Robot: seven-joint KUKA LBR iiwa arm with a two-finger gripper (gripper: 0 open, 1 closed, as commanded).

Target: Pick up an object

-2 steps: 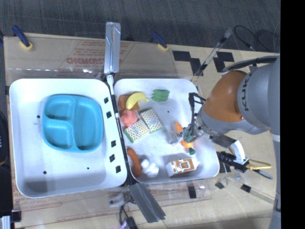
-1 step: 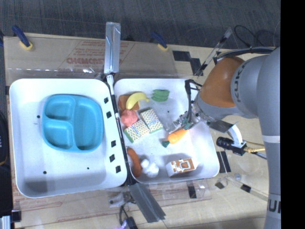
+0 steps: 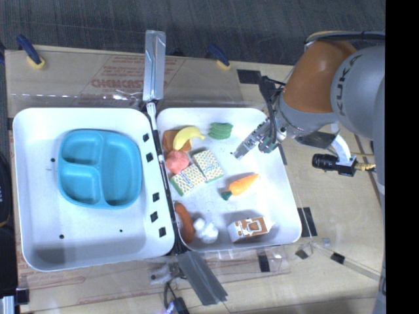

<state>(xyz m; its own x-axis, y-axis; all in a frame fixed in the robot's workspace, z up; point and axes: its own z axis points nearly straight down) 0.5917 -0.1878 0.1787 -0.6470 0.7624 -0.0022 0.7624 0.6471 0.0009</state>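
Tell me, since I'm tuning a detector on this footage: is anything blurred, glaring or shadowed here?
Camera view: lighting is even and soft; the gripper looks slightly smeared, while the carrot and banana are sharp; faint glare on the clear plastic strip behind the left bin; a grey shadow darkens that bin's near-left corner.

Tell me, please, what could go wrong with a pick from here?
The gripper hangs over bare floor of the right bin, so closing here would likely grab nothing. The carrot is nearest but lies tilted and may roll. The banana and patterned boxes sit packed together, leaving little finger room.
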